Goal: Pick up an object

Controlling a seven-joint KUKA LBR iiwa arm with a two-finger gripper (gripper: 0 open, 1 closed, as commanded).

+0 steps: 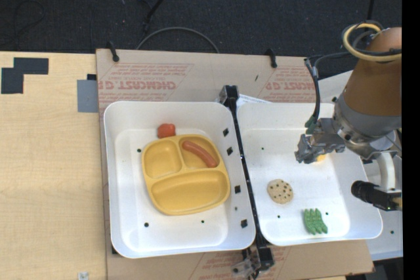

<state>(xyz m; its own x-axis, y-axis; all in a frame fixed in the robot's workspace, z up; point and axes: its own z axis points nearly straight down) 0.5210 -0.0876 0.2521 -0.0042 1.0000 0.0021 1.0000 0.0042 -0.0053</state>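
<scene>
Gripper [314,153] low in right bin [367,223], above cookie [280,191]; maybe small yellow piece at fingertips, grip state unclear.

Red block lettering is showing on the cardboard sheet [174,79] lying under the bins, up and to the left of the gripper [314,153]. It is appearing upside down and mirrored, so no word is reading with certainty. Nothing else legible.
</scene>
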